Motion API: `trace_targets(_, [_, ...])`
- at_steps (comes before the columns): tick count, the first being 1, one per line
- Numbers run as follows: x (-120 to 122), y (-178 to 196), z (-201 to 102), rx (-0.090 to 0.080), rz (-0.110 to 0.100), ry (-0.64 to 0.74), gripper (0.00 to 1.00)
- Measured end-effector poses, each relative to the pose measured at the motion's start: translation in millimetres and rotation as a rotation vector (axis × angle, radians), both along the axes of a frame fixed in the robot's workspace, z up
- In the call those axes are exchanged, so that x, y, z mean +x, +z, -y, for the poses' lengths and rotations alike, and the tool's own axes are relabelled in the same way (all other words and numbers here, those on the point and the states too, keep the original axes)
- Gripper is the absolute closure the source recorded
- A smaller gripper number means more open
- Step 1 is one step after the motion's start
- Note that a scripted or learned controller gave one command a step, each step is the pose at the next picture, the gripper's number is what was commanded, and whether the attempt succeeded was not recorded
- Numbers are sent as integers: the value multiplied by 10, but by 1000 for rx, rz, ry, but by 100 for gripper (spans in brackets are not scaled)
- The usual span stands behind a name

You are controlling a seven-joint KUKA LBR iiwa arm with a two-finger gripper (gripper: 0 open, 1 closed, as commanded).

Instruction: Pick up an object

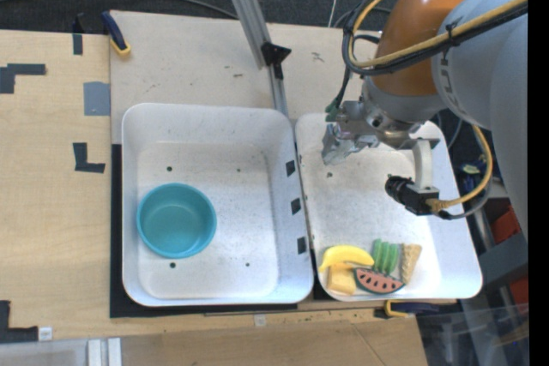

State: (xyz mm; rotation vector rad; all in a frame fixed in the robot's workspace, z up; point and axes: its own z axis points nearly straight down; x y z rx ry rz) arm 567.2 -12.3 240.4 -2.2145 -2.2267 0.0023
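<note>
Grey arm with orange band (429,39) reaches over the right shallow white bin (455,270). Round teal plastic bowl (177,220) sits in the left white bin (146,120). Toy food cluster, yellow banana, watermelon slice, green piece (367,268), lies at the right bin's near edge. Gripper (336,146) hangs above the right bin's far-left corner, well apart from the food; finger state cannot be told.

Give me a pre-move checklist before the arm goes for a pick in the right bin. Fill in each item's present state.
1. Targets present: ok. Toy food cluster lies at the near edge of the right bin.
2. Gripper over the cluster: not ok. It sits over the bin's far left part, well away from the toys.
3. Finger state: cannot tell.
4. Single item separable: not ok. The banana, watermelon slice and green piece lie bunched, touching.
5. Path to the cluster: ok. Bare bin floor lies between gripper and toys.
6. Left bin: the teal bowl sits alone there, an easier alternative.
</note>
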Motion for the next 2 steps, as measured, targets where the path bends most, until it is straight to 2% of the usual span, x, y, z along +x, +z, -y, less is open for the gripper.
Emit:
trace_targets(1, [173,51,-573,2,2,2,100])
trace_targets(2, [287,-113,-1081,0,0,1,100])
